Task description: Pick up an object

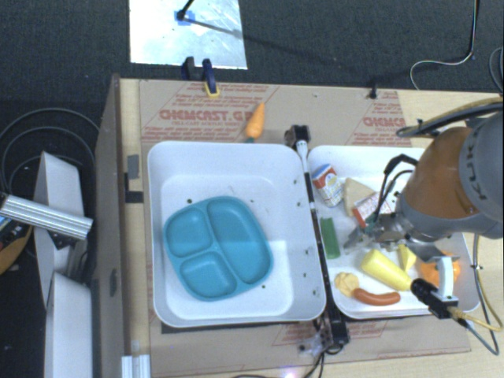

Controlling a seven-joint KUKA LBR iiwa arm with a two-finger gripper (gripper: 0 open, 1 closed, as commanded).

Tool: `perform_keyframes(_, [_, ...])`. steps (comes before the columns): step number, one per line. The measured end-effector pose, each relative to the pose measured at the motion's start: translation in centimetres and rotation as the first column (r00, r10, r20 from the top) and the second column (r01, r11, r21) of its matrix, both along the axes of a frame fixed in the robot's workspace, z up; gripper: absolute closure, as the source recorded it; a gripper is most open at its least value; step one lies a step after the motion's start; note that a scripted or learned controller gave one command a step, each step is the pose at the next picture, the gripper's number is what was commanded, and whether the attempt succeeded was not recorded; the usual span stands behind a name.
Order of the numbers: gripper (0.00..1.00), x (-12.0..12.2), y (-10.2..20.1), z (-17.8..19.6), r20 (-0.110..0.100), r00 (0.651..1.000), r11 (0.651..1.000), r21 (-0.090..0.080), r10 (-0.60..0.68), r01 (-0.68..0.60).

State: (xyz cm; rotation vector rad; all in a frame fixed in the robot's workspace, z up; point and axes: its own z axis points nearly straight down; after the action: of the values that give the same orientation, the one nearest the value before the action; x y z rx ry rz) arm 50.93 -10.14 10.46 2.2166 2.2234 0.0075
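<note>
Camera view: a grey arm with an orange band reaches from the right into the right-hand bin (465,288), one of two white bins on the surface.
Gripper (364,237): low among the toys, near the green block (329,238); whether it is wide or narrow cannot be told from here, and nothing can be seen held.
Nearest pick: the yellow cone-shaped piece (385,268), lying just beside the gripper toward the bin's front edge.
Handling: it looks like light, hollow plastic, stiff and smooth, so likely to slip or roll.
Where to take hold: across its thicker middle, not the tapered end.
Neighbours: a red sausage (376,296) and a small pale piece (345,280) lie close, crowding the approach.
Left bin (185,160): holds a blue divided plate (217,246).
</note>
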Motion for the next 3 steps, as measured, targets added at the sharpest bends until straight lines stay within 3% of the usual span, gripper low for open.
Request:
perform_keyframes(1, [0.00,4.8,-1.2,-2.1,0.000,1.000,1.000,-0.003,0.001,-0.001])
perform_keyframes(2, [0.00,-2.4,-0.6,-2.1,-0.009,1.000,1.000,0.000,-0.005,0.005])
perform_keyframes(3, [1.00,-1.9,-0.5,-0.9,-0.001,1.000,1.000,0.000,-0.001,0.001])
